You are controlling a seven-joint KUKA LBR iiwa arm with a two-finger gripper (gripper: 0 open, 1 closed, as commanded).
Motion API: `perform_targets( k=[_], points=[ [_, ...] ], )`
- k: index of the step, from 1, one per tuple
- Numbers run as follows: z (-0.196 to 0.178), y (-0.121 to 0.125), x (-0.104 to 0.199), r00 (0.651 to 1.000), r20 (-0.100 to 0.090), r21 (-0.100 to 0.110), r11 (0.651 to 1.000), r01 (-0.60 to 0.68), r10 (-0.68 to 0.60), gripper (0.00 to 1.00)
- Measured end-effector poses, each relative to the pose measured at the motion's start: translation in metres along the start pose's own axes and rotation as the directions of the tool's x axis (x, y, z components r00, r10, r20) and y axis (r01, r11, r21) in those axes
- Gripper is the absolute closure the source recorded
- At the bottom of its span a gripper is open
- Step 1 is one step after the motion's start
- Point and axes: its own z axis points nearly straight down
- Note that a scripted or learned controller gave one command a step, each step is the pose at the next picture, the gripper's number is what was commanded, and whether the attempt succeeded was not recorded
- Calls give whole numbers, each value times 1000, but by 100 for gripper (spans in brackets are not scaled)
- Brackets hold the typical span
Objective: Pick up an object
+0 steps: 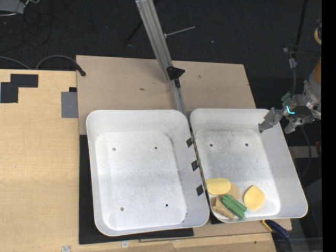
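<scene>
While the gripper (278, 121) hangs over the far right rim of the right bin (273, 159), I cannot tell how its jaws stand. Near the bin's front lie two yellow pieces (218, 186) (254, 197), a green piece (234, 206) and a tan piece (223, 210).

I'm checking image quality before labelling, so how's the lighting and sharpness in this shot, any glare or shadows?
Camera view: even, soft lighting; the two shallow white bins look bright but not blown out; a faint shadow falls across the left bin's floor; the small yellow, green and tan items are slightly soft; the claw at right is small and blurry.
</scene>
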Motion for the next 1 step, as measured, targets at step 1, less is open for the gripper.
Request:
perform_targets(
  k=[1],
  points=[
    [-2,1,0,1000,1,-3,1000,2,-2,0]
  ],
)
